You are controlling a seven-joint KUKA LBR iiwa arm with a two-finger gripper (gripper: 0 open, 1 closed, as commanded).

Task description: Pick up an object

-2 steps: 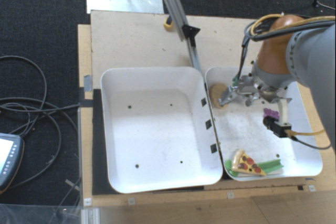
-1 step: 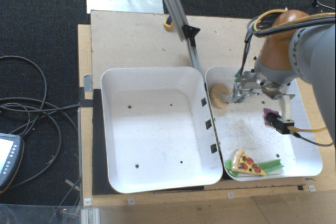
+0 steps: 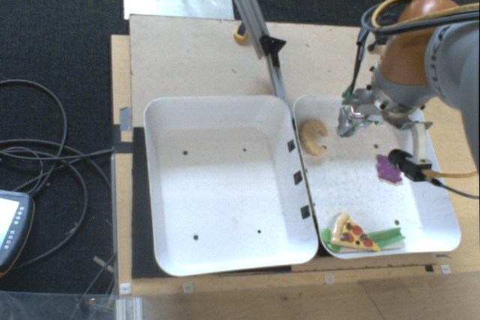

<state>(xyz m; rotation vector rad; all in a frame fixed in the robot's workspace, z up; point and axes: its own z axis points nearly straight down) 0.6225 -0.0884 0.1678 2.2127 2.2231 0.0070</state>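
Jaws [image 3: 346,126] state: cannot tell, too small and blurred from this angle; nothing visible between them. Metal tip hangs over the far part of the right shallow white bin [image 3: 442,225], just right of the tan croissant-shaped toy pastry [image 3: 313,137], apart from it as far as can be seen. Grey arm with orange band [image 3: 420,41] reaches in from the right edge of the bench [image 3: 187,60], over the right bin's far right corner.

Pastry lies near the right bin's far left corner, close to the wall shared with the left shallow white bin [image 3: 161,183]. Purple crumpled toy piece [image 3: 388,168] sits toward the right bin's right side, beside a black cable connector [image 3: 405,163] hanging off the arm. Toy pizza slice, yellow with red dots [image 3: 351,234], lies at the near edge of the right bin, touching or overlapping a flat green leaf-like piece [image 3: 386,237] along that same edge.

Grey metal pole [image 3: 247,0] slants across the bench's far side toward the gap between bins.
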